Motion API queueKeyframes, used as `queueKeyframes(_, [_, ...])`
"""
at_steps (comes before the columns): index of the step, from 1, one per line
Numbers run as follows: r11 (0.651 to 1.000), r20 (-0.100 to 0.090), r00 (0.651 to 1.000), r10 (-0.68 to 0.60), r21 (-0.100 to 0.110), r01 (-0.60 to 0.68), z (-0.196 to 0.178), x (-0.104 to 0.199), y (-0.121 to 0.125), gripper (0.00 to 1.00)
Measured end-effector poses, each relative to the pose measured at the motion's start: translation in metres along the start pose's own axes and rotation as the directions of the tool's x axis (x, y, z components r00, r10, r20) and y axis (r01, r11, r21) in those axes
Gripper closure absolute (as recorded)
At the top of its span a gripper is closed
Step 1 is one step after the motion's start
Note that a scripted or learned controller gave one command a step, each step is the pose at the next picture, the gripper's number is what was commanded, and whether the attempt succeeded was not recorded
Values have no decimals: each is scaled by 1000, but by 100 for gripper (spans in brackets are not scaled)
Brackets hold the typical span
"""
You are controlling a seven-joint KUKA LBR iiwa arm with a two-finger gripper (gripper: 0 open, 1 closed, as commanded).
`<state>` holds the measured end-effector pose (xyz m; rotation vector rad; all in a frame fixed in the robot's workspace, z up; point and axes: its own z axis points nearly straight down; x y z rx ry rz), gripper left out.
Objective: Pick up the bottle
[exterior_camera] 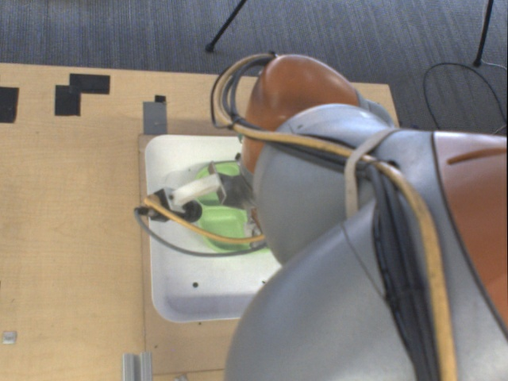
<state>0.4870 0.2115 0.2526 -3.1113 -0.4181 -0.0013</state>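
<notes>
arm: big grey robot arm [373,260] with an orange band [298,86] above the wrist. It comes in from the right, covers most of the right half of the view and hangs over the right side of the bin. Bundled dark and yellow cables run along it.
bench: tan wooden benchtop [71,236], spans the left and the middle of the view.
floor: dark grey ribbed carpet [119,14] along the top. Thin black stand legs [235,14] cross it, and a black cable loop [449,94] lies at top right.
bin: shallow white plastic bin [182,296] with rounded corners, set into the bench. Its left wall and near wall are in sight; the right part is under the arm.
bottle: green plastic bottle [221,222], inside the white bin toward its right-hand visible part, about mid-depth. It's directly below the wrist and partly covered, so the outline is unclear.
gripper: grey metal two-finger gripper [235,187], low in the bin, right over the green bottle. Open or closed isn't readable from here, and neither is contact with the bottle.
marks: flat black rectangular patches [79,92] on the bench at top left, well apart from the bin.
block: small grey upright block [155,117], just beyond the bin's far left corner.
specks: two tiny dark dots [195,285] on the bin floor near the front wall.
</notes>
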Motion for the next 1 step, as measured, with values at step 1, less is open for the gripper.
queueKeyframes(1, [994, 1, 994, -111, -3, 111, -55, -22, 102, 100])
